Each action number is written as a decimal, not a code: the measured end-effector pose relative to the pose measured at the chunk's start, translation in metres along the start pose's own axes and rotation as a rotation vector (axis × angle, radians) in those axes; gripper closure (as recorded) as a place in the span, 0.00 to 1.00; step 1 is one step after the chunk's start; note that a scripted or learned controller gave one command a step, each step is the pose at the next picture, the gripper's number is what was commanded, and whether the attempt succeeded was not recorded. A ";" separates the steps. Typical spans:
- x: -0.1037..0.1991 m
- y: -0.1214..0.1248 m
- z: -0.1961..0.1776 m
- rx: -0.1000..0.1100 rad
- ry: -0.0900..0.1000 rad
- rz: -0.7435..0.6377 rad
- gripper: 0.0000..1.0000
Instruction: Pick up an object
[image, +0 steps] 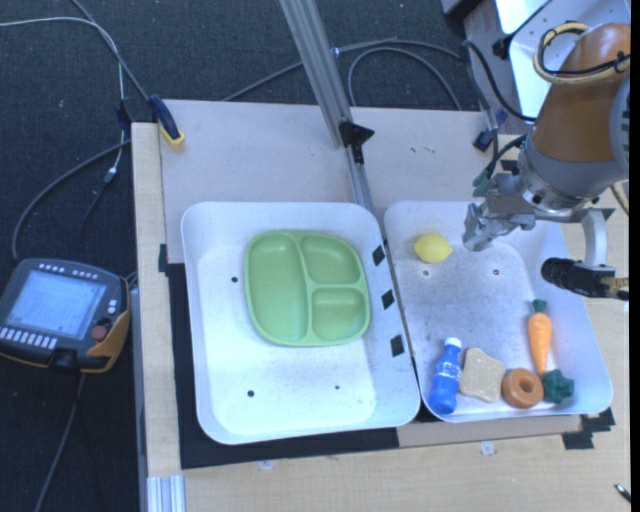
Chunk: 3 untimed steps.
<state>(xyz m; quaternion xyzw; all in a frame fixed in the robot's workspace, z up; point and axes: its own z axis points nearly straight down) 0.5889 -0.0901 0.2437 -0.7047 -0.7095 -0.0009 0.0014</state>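
Observation:
My gripper (478, 237) hangs over the back of the right bin (470, 300), just right of a yellow lemon (432, 248) and apart from it. Nothing shows between its fingers. Along the bin's front lie a blue bottle (447, 375), a tan slice of bread (482, 376) and a brown doughnut (521, 388). An orange carrot (540, 340) with green leaves rests by the right wall.
The left bin (215, 330) holds a green divided plate (306, 287). A metal post (330, 90) rises between the bins at the back. A handheld control pendant (60, 315) sits off the bench to the left. Bare floor of the right bin stretches between the lemon and the front items.

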 end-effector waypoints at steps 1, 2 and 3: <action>0.048 -0.005 0.000 0.001 -0.001 0.002 1.00; 0.101 -0.019 -0.007 0.001 0.000 0.000 1.00; 0.152 -0.046 0.004 0.004 -0.001 0.003 1.00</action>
